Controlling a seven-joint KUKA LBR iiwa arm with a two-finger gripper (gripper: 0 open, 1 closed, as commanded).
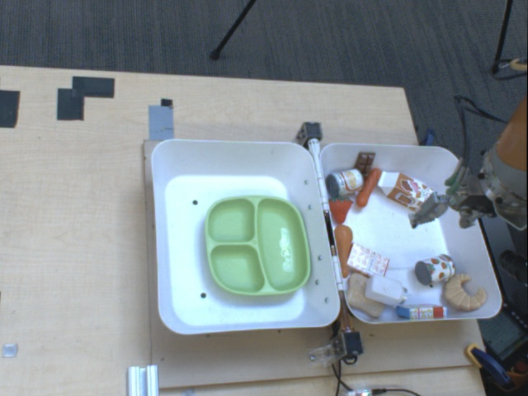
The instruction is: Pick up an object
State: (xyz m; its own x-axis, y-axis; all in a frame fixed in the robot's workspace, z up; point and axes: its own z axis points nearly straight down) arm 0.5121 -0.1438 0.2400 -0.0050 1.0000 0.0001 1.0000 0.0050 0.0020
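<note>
A: Objects fill the right bin [474,258]: a croissant [464,292] at its near right corner, a carrot [368,186] toward its far side, a red-and-white packet [368,261] near its middle.

B: Pincer [446,205]?

A: Over that bin's right side, above bare floor; grip I cannot tell. The green 3-compartment tray [256,246] sits left of that bin.

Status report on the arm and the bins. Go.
Gripper over right bin's far right side, nothing seen in it. Toy items lie loose: croissant, carrot. Green divided plate in left bin.
</note>
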